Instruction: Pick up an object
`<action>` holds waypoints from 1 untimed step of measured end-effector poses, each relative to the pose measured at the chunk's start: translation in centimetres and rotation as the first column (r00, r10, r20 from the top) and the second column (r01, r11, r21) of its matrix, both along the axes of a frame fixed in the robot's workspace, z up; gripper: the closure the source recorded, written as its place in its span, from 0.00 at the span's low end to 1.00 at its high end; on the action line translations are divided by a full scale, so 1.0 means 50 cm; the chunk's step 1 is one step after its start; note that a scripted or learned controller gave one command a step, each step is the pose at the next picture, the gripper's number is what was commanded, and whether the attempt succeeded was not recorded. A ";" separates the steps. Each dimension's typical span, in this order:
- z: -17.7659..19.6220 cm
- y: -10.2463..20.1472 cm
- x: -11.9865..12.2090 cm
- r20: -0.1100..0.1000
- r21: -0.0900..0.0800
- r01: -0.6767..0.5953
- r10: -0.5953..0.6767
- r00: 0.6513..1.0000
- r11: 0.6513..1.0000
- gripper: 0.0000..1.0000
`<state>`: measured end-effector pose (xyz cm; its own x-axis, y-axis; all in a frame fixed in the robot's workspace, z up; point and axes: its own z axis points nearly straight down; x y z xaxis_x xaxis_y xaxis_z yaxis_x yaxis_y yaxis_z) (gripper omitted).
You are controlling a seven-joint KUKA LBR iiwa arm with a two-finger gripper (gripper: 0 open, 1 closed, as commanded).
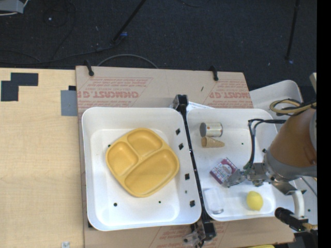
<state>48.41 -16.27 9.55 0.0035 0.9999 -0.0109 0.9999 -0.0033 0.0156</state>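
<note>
The right bin (pixel 235 115) holds a purple and white packet (pixel 221 169), a small metal can (pixel 211 129) lying on its side, a tan cone (pixel 213 142), a yellow lemon (pixel 254 200) and a clear plastic cup (pixel 213 200). My gripper (pixel 235 179) is low in this bin, right against the packet's right edge and to the upper left of the lemon. The view is too small to tell whether anything is gripped. The arm's orange band (pixel 292 143) hangs over the bin's right side.
In the left bin (pixel 88 164) lies a yellow divided plate (pixel 142 161). A black divider with clips (pixel 187 159) runs between the bins. Cardboard (pixel 155 89) lies under both bins, and black cables (pixel 279 106) loop near the arm.
</note>
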 end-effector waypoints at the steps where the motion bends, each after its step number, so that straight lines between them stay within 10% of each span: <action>1: 0.012 0.009 -0.010 -0.019 0.013 0.002 -0.002 1.000 1.000 1.00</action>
